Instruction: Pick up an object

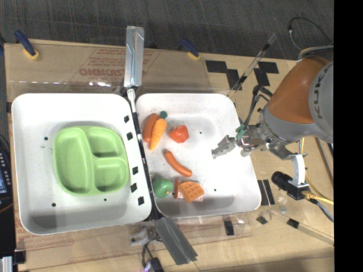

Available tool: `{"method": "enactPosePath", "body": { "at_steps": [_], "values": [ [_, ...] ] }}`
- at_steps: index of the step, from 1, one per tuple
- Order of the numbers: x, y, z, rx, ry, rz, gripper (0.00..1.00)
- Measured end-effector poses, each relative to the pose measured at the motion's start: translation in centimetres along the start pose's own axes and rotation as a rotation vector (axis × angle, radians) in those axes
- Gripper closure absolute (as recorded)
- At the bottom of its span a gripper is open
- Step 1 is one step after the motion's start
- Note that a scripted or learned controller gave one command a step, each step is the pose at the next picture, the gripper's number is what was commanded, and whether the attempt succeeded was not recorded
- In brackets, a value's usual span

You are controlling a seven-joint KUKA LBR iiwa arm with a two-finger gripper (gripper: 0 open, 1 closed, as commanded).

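Right bin (227, 103): toys crowd its left half. Carrots (154, 129) at 10 o'clock, just beside the divider (138, 152); red pepper (179, 134) close at their 3 o'clock. Sausage (177, 163) near centre, lying aslant. Green pepper (163, 186) and waffle (191, 191) at 7 o'clock, side by side. Open floor from 12 through 5 o'clock; gripper (223, 148) hangs over it at 3 o'clock. Left bin (28, 112): green tray (91, 160) fills the middle; bare margin all round it.
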State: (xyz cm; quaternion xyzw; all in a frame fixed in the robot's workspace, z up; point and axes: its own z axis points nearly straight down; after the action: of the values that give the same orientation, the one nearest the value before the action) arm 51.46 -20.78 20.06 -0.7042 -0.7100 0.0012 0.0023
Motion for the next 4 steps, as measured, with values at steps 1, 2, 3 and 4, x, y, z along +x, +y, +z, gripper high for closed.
{"method": "enactPosePath", "body": {
  "at_steps": [1,2,3,4],
  "values": [
    [5.7,2.9,10.4,-0.007,-0.002,-0.018,0.0],
    [11.3,3.7,10.9,-0.002,-0.002,-0.079,0.0],
    [9.4,9.6,8.7,-0.004,-0.002,-0.007,0.0],
    [8.4,12.2,10.5,0.02,0.001,0.041,0.0]
  ]
}}
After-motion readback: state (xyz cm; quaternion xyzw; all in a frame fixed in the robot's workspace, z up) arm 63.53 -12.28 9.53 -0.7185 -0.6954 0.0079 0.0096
